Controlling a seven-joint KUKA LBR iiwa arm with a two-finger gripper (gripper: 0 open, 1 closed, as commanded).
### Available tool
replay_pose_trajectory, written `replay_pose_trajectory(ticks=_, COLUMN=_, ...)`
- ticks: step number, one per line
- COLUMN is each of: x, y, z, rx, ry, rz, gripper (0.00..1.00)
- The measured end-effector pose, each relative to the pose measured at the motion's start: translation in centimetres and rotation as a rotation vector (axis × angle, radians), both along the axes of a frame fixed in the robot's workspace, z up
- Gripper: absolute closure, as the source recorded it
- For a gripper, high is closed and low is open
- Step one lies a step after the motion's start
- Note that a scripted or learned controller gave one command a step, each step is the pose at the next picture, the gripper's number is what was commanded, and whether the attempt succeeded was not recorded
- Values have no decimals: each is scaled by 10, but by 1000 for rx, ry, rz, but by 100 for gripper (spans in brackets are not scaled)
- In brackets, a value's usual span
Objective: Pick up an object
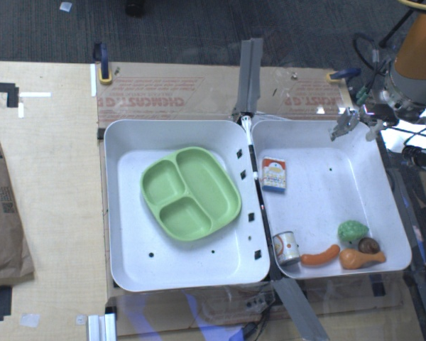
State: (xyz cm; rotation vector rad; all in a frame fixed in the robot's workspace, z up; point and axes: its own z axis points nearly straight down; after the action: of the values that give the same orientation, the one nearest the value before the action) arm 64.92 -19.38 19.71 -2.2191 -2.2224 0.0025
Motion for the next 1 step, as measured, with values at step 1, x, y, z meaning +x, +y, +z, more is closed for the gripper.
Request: replay_pose_trajectory(ticks=1, x=-33, y=-25, z=-71, rx=2, ry=1, rz=-77, gripper=0)
